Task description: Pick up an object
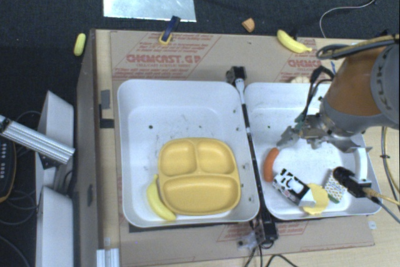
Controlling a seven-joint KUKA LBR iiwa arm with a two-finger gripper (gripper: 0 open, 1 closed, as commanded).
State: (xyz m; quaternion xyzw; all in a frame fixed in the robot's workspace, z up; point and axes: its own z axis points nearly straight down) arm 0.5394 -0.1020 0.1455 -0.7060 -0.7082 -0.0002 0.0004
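Pincer (304,132) hangs low in right bin (281,94), fingers can't tell; carrot (270,163) just left-near, likely target. Yellow tray (199,176) fills left bin (144,97).

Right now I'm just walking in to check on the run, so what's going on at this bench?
The grey arm reaches in over the right bin, its gripper low above the bin floor. Nothing shows between its fingers. Just below it lie an orange carrot-like piece, a black-and-white box and a yellow piece, all loose. In the left bin sits a yellow divided tray with a banana against its edge.
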